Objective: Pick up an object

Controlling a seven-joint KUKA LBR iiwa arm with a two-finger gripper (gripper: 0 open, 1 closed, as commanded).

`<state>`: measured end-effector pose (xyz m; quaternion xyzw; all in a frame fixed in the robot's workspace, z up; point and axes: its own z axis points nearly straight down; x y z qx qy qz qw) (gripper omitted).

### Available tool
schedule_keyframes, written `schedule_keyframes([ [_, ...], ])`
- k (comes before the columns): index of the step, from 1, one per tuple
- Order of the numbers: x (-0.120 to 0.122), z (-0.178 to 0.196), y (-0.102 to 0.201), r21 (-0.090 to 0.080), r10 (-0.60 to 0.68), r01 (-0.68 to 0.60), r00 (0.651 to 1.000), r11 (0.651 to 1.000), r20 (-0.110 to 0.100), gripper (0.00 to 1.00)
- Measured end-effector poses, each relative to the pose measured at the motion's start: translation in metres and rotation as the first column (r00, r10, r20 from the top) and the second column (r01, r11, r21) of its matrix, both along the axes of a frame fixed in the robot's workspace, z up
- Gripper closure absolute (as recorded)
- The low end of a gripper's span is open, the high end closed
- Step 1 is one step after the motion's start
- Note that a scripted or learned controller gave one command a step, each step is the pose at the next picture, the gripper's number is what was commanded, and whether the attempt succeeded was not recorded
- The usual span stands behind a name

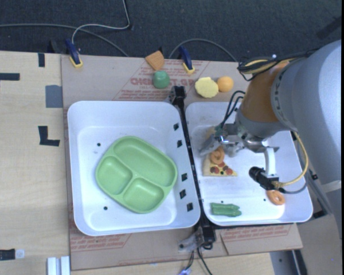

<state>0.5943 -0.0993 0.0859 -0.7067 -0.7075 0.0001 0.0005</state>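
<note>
My gripper (217, 144) hung low over the upper left part of the right bin (292, 213), close to the divider between the two bins. From the slanted camera my own wrist and its orange band (262, 99) covered much of what lay behind, and the metal tips blurred into the white floor, so I could not tell how far apart my fingers stood or whether anything sat between them.

Just below the tips lay a pizza slice (220, 168) with an orange ring (218, 155) at its upper edge; whether I touched either was hard to make out. A green pod (226, 209) lay near the bin's lower wall, and a small orange piece (276, 197) sat toward lower right, partly crossed by a yellow cable (298, 179).

The left bin (80, 130) held a green divided plate (136, 173). Above the bins, on the cardboard, sat an orange wedge (155, 59), a green ball (160, 79), a yellow lump (206, 87) and an orange ball (225, 84), the last beside my arm.
</note>
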Motion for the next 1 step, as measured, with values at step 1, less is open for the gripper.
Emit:
schedule_keyframes([
  [1,0.0119,-0.0001,0.0033,-0.002,-0.001,0.001,1.000,1.000,0.002,0.00],
])
